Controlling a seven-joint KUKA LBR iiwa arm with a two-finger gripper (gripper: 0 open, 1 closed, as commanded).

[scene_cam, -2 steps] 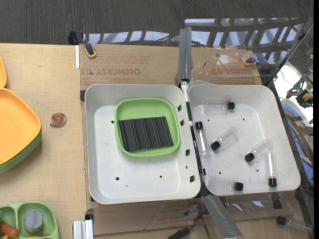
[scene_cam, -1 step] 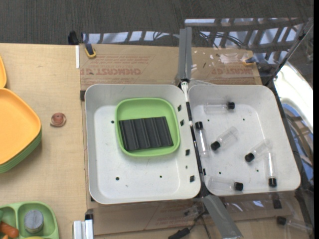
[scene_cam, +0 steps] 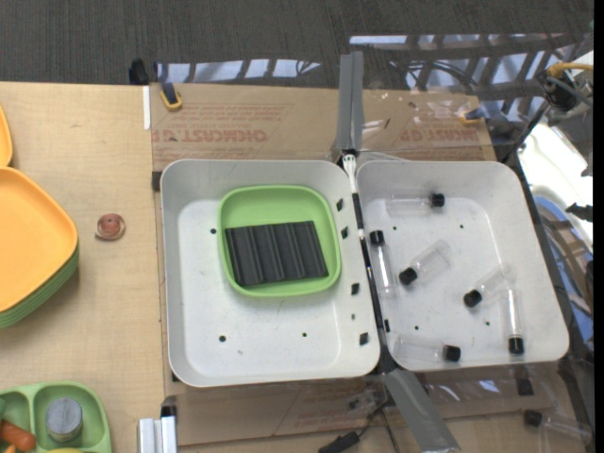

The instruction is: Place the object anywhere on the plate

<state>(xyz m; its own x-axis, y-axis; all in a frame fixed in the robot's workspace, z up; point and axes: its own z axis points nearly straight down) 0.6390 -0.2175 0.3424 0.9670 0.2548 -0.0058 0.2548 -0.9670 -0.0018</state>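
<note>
Across the middle of the frame, on the pale wooden worktop (scene_cam: 94, 347), sit the two shallow white plastic bins, the left bin (scene_cam: 193, 333) and the right bin (scene_cam: 453, 229), touching along a central seam. At the left edge of the frame lies a stack of orange plastic plates (scene_cam: 28, 243).

Inside the left bin, toward its upper half, rests the square light-green plate (scene_cam: 232, 208), and a black ribbed rectangular pad (scene_cam: 278, 253) covers most of its floor, tilted slightly.

The task's things are all in the right bin: several clear plastic vials with black caps, scattered and lying on their sides. One vial near the bin's centre (scene_cam: 427, 260) lies apart from its neighbours and from the walls, so it looks like the easiest pick. Another vial (scene_cam: 377, 260) lies tight against the seam wall and seems a poor choice.

Nothing is on the plate yet, so the step in hand is the pick. Closing across the tube's narrow width, not along its length, should stop it rolling. The release is best made low over the ribbed pad, whose grooves should keep the tube from rolling off.
</note>
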